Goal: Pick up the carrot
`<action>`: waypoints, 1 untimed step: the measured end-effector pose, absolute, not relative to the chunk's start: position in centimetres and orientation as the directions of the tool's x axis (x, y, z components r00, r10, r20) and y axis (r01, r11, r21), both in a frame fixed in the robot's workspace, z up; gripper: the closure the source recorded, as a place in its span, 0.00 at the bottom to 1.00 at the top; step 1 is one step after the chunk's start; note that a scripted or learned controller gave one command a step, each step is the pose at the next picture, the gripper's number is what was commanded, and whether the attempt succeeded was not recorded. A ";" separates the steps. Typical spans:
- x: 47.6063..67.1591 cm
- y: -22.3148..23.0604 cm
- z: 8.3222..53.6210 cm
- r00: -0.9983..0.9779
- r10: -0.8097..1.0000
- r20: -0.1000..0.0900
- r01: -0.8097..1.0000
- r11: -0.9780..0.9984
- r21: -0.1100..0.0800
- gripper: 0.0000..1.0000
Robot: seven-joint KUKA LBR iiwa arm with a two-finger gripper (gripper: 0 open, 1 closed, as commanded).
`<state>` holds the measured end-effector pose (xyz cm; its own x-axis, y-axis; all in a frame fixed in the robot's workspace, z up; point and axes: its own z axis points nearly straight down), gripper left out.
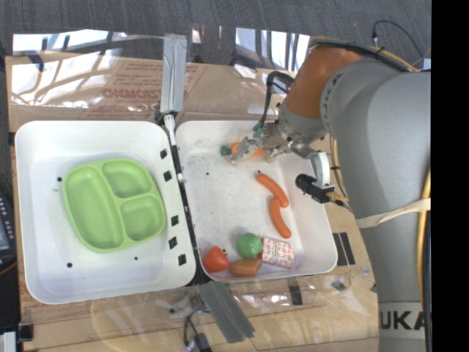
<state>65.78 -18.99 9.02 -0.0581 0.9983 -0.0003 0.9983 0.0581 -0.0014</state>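
The carrot is small and orange with a green top pointing left. It lies at the far edge of the right bin, near the back wall. My gripper is down on the carrot's right end, reaching in from the right, and it covers part of the orange body. The grey arm with its orange band rises behind it to the right.
Two orange sausages lie in the middle of the right bin. A green ball, a red tomato, a brown roll and a patterned packet crowd its near edge. The left bin holds a green divided plate.
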 end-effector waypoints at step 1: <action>65.8 -20.7 9.0 -0.384 0.923 0.003 0.923 0.384 -0.004 0.00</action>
<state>65.76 -20.72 8.97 -0.3842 0.9232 0.0034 0.9232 0.3843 -0.0044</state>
